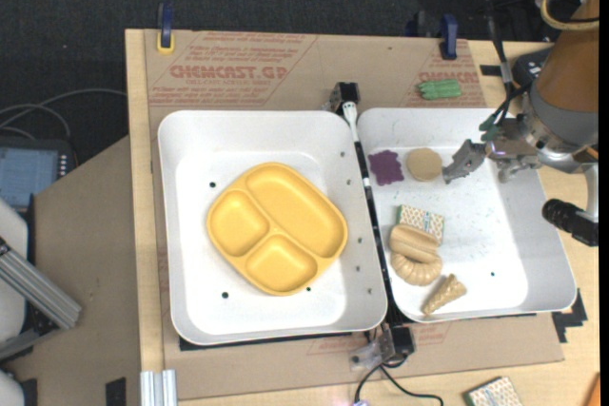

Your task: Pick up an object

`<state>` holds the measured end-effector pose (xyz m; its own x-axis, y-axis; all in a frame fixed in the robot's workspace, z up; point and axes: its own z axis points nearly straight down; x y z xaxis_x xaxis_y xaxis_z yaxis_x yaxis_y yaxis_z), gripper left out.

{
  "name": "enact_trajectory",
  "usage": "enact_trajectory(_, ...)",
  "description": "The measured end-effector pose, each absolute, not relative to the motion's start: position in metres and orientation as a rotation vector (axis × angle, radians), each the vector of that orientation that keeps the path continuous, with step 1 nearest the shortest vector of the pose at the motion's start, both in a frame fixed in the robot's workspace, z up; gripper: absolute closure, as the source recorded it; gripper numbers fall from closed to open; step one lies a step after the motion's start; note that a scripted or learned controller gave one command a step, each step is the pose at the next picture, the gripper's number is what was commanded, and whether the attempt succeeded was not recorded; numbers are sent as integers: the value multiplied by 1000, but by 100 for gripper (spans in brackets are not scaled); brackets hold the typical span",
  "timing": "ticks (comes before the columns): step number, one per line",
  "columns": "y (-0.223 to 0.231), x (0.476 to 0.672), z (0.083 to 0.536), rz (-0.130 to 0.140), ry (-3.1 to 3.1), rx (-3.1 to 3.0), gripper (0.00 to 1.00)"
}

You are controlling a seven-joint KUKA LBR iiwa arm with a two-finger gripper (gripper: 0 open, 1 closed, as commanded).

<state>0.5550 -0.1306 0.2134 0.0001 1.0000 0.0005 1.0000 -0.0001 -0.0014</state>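
In the right bin [514, 233] lie a purple piece [384, 166], a round tan cookie [424, 164], a patterned cracker [422, 222], a tan hot dog bun [415, 254] and a small cone [443, 293]. My gripper [468, 161] hangs over the bin's far part, just right of the cookie, its dark fingers pointing left and down. Nothing shows between them. The arm with its orange band [571, 62] comes in from the right.
The left bin [181, 204] holds a yellow divided plate [276, 227]. A green item [440, 89] lies on the board behind the right bin. Blue clamps [166, 26] stand at the board's far edge. A black part [569, 220] juts over the right bin's right side.
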Motion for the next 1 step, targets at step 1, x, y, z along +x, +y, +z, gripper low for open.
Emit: enact_trajectory(1,-121,640,82,1,-2225,-2217,0)
